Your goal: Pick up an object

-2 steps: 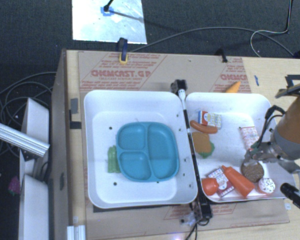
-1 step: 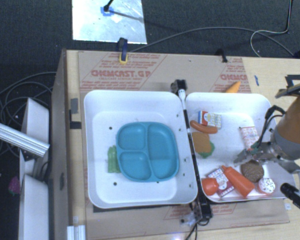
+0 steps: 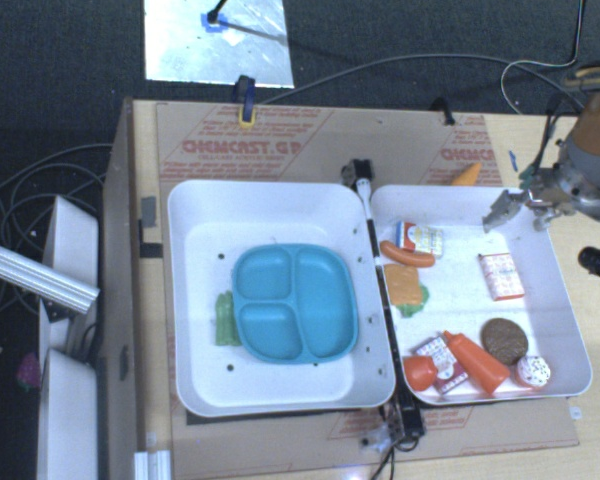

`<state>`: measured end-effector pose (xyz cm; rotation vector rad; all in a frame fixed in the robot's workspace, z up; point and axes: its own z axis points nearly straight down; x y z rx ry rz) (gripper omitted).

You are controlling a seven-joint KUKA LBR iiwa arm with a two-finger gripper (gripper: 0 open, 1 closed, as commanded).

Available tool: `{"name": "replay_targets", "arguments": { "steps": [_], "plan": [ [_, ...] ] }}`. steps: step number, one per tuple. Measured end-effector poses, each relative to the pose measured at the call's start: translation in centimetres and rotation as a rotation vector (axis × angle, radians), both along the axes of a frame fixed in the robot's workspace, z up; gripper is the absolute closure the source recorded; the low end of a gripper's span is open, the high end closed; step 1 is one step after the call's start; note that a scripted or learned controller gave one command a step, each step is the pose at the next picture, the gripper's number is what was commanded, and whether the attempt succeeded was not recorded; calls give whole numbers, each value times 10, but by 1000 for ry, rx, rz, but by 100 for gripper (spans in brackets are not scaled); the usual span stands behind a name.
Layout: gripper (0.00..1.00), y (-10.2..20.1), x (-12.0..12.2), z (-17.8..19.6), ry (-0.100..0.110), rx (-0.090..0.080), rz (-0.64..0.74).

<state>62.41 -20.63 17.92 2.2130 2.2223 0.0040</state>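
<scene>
The small card box (image 3: 501,275) lies flat in the right bin (image 3: 570,338), apart from the other toys. The gripper (image 3: 520,211) hangs above the bin's far corner, fingers spread and empty. Nothing is picked yet; descent and grasp remain.

We're looking down at a light wood counter (image 3: 592,298) sitting on dark carpet floor (image 3: 50,58). A brown cardboard sheet (image 3: 310,138) with red lettering covers most of the top, pinned at the far edge by a blue and yellow clamp (image 3: 245,100). On the far floor there's a shiny metal plate (image 3: 218,26) with a bit of blue tape on it. Black cables (image 3: 40,183) snake over the carpet on the left, near some white panels (image 3: 65,268). Lighting's flat and even.
</scene>
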Motion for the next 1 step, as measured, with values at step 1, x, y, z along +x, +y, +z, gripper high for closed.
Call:
{"name": "replay_targets", "arguments": {
  "steps": [1],
  "plan": [
    [0, 131, -37, 5, 4, 3, 0]
  ]
}}
